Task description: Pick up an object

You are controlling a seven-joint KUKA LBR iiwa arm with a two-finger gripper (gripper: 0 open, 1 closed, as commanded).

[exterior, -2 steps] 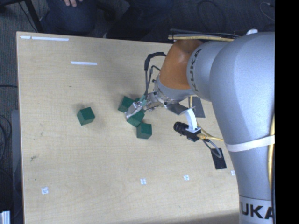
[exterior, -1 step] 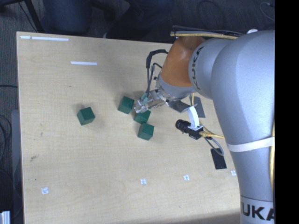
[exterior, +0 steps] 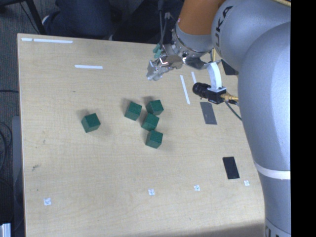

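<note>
Tool (exterior: 157, 72), perhaps empty, above green cubes (exterior: 150, 121).

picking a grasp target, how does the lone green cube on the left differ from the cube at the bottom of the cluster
The lone cube stands apart with bare board on every side; the bottom cluster cube sits just below a neighbouring cube, touching or nearly so. The lone cube lies farther from the gripper; the cluster cube lies closer, lower right. Both are green, look similar in size, and rest on the tan surface.
</note>
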